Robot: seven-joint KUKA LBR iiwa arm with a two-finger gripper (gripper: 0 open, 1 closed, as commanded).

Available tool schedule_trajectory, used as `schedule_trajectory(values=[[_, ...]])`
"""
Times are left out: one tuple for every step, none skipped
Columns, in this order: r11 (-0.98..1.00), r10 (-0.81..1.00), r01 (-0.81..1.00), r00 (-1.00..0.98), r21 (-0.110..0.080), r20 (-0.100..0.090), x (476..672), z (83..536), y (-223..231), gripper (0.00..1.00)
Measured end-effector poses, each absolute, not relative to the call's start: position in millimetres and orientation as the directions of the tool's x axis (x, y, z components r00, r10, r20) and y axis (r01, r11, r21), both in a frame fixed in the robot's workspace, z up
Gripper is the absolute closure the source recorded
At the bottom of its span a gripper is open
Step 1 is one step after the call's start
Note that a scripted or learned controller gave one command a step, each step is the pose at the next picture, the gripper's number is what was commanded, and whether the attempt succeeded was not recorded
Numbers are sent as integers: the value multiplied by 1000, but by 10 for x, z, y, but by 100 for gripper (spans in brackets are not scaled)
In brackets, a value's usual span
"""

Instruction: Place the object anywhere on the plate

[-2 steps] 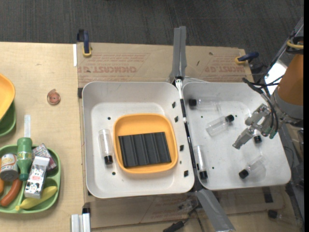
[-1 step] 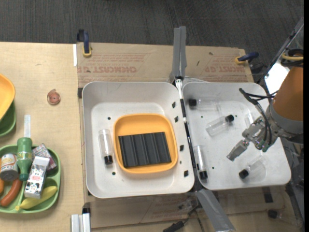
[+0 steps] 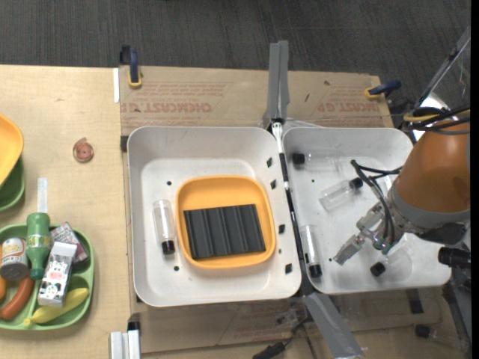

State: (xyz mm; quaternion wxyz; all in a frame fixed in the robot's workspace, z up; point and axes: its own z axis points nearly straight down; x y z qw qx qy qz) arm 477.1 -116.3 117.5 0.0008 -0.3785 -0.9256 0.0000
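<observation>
Dark carpet lies beyond the light wooden worktop (image 3: 67, 96), which carries two shallow white bins side by side on cardboard. All positions below are referenced to the orange plate (image 3: 224, 221).

The orange plate sits in the middle of the left bin (image 3: 142, 200). A dark grey ribbed block (image 3: 224, 229) lies flat on the plate, fully inside its rim. A clear vial with a black cap (image 3: 163, 226) lies just left of the plate, on the bin floor.

The right bin (image 3: 329, 137) stands right of the plate. Several clear vials with black caps lie scattered in it, one (image 3: 308, 250) along the wall nearest the plate.

The claw (image 3: 358, 239) hangs low over the right bin, well right of the plate. Its fingers appear nearly closed, with nothing visible between them; whether they touch the bin floor cannot be determined.
</observation>
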Motion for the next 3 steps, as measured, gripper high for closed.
schedule_trajectory(values=[[859, 512, 512, -859, 1, -3, 5772, 920, -1465, 0], [876, 482, 482, -876, 1, -4, 5985, 2634, -1554, 0], [989, 149, 149, -989, 1, -2, 5847, 2355, -1511, 0]])
